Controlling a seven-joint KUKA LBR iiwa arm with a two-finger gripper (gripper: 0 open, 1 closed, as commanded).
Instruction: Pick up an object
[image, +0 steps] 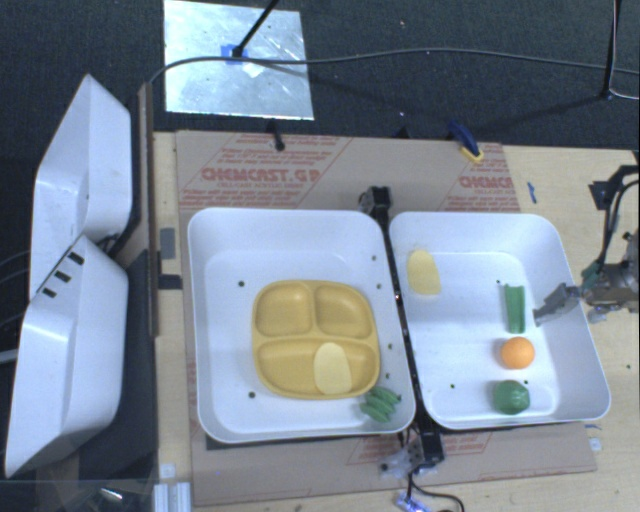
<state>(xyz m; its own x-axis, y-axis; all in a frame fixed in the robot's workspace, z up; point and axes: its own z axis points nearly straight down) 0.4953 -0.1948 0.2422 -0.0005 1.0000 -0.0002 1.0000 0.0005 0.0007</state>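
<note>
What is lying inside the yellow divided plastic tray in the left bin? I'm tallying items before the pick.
The yellow divided plastic tray holds one pale yellow oval piece, in its lower compartment; the two upper compartments show bare plastic. Whatever lies beneath that piece, and under the tray, is covered.

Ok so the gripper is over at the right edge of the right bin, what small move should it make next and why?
Probably a short slide inward to centre over the green stick. The gripper sits at the right bin's rim with nothing visibly held, and that stick is the nearest item, just to its left. The orange ball and the round green piece lie farther along the bin.
</note>
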